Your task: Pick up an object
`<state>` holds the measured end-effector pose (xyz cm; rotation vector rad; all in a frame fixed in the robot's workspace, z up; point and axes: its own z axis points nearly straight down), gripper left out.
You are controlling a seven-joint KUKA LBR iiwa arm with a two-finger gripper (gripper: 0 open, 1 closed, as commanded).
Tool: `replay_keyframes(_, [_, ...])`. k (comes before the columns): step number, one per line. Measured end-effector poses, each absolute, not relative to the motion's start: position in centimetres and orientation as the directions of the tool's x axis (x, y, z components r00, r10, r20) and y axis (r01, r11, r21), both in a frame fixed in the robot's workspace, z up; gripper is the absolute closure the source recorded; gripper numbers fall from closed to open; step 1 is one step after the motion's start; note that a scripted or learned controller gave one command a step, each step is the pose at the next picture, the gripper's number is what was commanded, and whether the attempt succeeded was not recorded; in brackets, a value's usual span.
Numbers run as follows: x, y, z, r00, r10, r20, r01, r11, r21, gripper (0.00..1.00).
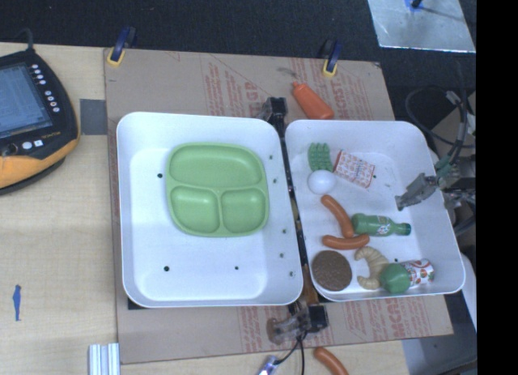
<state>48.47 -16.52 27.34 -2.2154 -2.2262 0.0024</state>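
Nothing has been lifted yet. The grey two-finger gripper (414, 189) is seen at the right white bin's (437, 236) edge, above the small green plastic bottle (379, 224). Its state cannot be told.

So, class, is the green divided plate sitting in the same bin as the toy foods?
No: the green divided plate lies alone in the left bin, while the toy foods, such as the green bottle, lie in the right bin.

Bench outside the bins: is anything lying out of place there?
Yes. An orange carrot-like toy lies on the cardboard behind the right bin, and an orange sausage-like piece lies on the bench in front of it. Both sit outside the bins.
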Motion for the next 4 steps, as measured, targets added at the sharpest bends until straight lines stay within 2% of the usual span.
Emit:
replay_keyframes(1, [52.9,-10.1,19.3,-0.007,1.0,0.0,1.0,0.007,-0.005,0.0])
replay_keyframes(2, [55.6,-11.3,9.6,-0.005,1.0,-0.001,1.0,0.005,-0.006,0.0])
replay_keyframes(3, [56.2,-10.0,9.2,-0.007,1.0,-0.002,1.0,0.007,-0.002,0.0])
replay_keyframes(4, [56.2,-10.2,10.2,-0.01,1.0,-0.005,1.0,0.01,-0.003,1.0])
